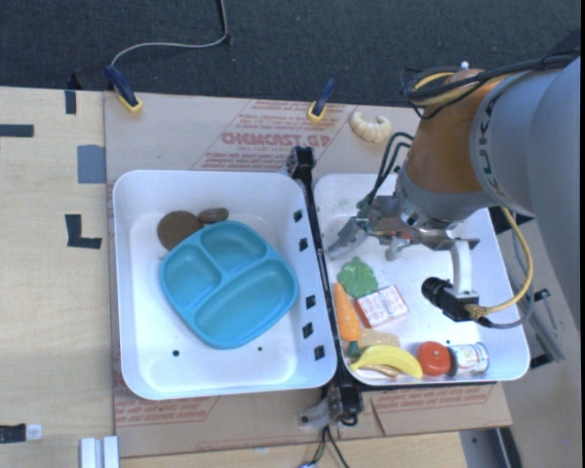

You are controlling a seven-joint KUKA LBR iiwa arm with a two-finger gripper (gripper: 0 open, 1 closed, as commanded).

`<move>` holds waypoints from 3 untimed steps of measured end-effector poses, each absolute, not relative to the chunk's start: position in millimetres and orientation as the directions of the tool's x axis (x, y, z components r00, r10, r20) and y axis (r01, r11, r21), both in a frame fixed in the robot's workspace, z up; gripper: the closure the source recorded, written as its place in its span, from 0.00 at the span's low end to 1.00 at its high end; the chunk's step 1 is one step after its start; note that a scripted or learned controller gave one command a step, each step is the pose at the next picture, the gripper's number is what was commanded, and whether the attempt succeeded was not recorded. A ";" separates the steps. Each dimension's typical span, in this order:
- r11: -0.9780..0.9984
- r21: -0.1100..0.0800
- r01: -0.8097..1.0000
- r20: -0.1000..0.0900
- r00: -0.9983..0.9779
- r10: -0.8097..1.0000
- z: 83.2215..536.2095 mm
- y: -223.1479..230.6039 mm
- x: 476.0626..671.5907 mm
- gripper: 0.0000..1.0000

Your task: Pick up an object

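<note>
My bench is brown cardboard over pale wood, dark carpet behind. My claw point(356, 234) hangs spread over the right white bin point(507, 359), pinching nothing. Below lies the orange carrot point(346, 312), lengthwise near-to-far.

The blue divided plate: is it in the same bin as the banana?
No, the blue divided plate lies in the left bin, the banana in the right bin.

A robotics lab test bench.

A grey industrial arm with an orange band point(468, 154) reached over two shallow white plastic bins point(136, 291) set on a sheet of printed brown cardboard point(263, 139), held by yellow-and-blue spring clamps point(124, 91) at the far edge; black tape marks point(78, 232) lay on the pale wooden benchtop point(29, 310) at left.
</note>
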State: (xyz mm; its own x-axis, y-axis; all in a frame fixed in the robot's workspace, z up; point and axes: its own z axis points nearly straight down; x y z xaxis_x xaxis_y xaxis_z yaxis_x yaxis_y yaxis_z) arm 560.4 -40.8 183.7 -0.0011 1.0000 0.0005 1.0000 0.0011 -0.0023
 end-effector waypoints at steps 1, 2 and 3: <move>0.001 -0.002 1.000 0.000 -0.001 1.000 183.8 -64.3 582.7 0.00; 0.000 0.002 1.000 0.000 0.000 1.000 86.1 -94.5 576.5 0.00; 0.002 0.003 1.000 0.000 -0.002 1.000 86.2 -107.6 589.1 0.00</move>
